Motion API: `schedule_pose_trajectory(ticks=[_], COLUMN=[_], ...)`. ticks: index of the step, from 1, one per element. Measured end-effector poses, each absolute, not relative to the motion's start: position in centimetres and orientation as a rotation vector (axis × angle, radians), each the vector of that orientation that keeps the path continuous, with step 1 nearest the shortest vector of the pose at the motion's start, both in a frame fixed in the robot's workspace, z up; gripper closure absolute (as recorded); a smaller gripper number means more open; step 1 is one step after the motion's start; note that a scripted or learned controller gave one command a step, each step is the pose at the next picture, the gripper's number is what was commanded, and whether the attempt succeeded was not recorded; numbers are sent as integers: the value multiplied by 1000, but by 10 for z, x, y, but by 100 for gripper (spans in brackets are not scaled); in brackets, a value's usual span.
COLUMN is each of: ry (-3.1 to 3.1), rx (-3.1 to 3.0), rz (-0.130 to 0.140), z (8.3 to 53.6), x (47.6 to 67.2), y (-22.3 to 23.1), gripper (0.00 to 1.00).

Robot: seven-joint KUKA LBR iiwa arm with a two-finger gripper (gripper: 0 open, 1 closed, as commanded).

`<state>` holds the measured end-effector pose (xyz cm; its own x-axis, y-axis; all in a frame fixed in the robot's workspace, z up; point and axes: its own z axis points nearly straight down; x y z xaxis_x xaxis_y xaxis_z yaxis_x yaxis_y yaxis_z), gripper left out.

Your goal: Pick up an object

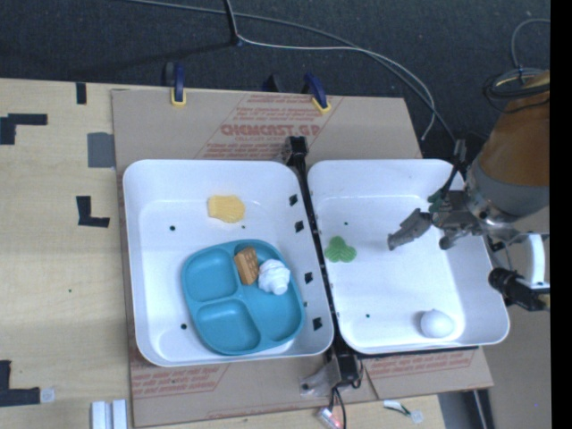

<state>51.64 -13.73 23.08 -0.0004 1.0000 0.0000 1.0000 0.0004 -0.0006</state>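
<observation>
- Our gripper [404, 232] sits over the right bin [384, 175], upper-middle area, arm [514, 164] coming in from the right edge.
- Fingers point left, toward the divider between the bins. We can't tell how far apart they are: they read as one dark shape at this angle. Nothing visible between them, so we treat the gripper as holding nothing.
- Nearest candidate: small green object [340, 251] on the right bin floor, near the divider.
- Key relation: the green object lies left of the fingertips and slightly toward the near edge of the bin. Near but apart, no contact.
- It looks roughly round and flat, no clear long axis, so we judge finger orientation doesn't matter much. It's low, so a grasp likely needs the tips right down at the floor.
- Second option in the same bin: white ball-like object [437, 323] in the near right corner, close to the wall. It's further from the tips, and the wall may crowd a grasp.
- Left bin [143, 239] holds a blue divided tray [223, 315] with a brown piece [247, 264] and a white object [274, 276] on it, plus a yellow object [226, 208] on the bin floor behind the tray. All well apart from the gripper, across the divider.
- Our call: go for green; short move left and down.
</observation>
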Motion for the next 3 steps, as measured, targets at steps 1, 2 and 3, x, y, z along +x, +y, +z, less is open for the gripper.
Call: schedule_pose_trajectory(ticks=[1,2,3], ry=[-2218,-2229,-2215], rx=[-2215,-2223,-2223], rz=[8,-9,6], z=[80,189,81], x=[495,540,558], y=[-105,-90,-164], gripper=[0,0,0])
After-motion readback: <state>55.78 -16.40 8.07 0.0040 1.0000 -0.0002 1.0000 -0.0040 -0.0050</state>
